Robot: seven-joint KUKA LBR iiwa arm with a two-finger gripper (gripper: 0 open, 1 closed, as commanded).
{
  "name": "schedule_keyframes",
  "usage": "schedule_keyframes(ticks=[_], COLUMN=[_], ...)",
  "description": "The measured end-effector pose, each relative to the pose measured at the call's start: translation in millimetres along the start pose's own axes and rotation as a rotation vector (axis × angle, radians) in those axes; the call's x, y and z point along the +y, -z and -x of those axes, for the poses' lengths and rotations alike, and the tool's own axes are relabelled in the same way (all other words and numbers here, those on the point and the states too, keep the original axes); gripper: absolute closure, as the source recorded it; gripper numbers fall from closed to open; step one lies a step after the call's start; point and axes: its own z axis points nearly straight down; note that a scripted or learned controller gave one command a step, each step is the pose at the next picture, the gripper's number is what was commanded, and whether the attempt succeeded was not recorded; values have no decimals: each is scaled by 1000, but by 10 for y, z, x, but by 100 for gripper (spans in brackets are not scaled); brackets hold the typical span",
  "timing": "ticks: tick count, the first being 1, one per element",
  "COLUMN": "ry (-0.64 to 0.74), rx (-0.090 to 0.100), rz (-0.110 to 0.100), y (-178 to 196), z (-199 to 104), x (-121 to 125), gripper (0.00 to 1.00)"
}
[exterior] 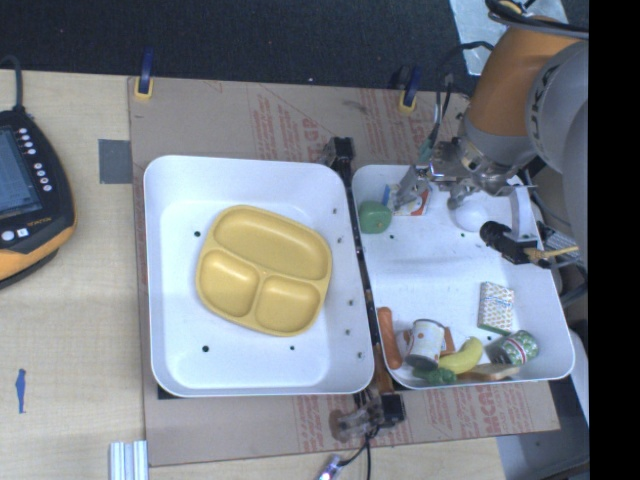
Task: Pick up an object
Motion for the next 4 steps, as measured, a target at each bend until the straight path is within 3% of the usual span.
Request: schedule_keyframes(ticks=[1,4], ry=[3,0], rx=[-1,0], rz=[-1,3], y=[-619,-613], z=[-50,101], x=[75,81], gripper=[0,0])
